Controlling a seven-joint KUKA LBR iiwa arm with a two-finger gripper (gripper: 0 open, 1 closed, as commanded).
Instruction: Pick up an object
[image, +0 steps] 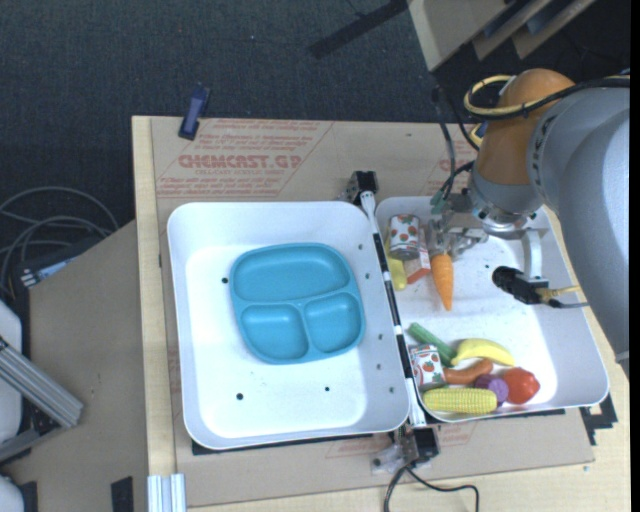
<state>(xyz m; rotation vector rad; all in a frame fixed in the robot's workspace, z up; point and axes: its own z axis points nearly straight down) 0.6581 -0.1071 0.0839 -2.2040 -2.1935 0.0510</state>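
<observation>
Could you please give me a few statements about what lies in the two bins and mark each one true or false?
1. The blue divided plate lies in the left bin. True.
2. The toy carrot lies in the left bin. False: it lies in the right bin, just below the gripper.
3. The corn cob lies near the right bin's front edge. True.
4. The banana rests on the blue plate. False: it lies in the right bin, above the tomato.
5. The arm enters from the left. False: it enters from the right.
</observation>
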